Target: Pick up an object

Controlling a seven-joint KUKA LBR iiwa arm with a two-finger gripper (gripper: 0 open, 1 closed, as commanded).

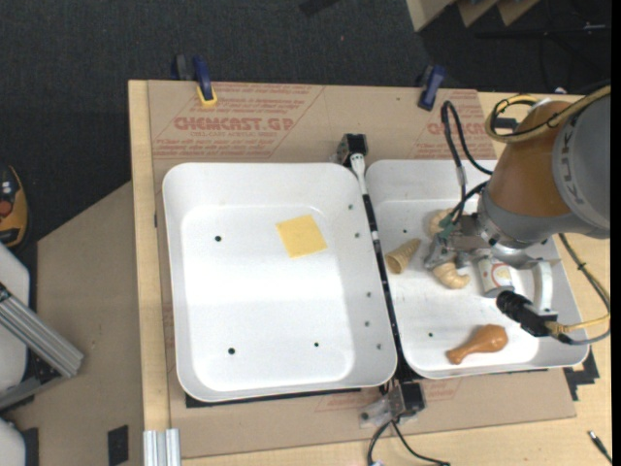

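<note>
The pincer (448, 250), whose opening I cannot tell from here, hangs low in the right bin (417, 333) directly over a small cream-coloured lump (449, 276), with a tan cone-shaped piece (402, 255) just to its left.

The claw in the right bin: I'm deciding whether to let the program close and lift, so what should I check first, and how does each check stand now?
1. Claw is down inside the right bin: ok.
2. An object lies right at the claw, the pale lump: ok.
3. Lump sits between the claw's tips: cannot tell.
4. Neighbours stay clear of the claw: not ok, the tan piece lies close to its left.
5. Drumstick is out of the way, near the front edge: ok.
6. Yellow square is apart, in the left bin: ok.
</note>
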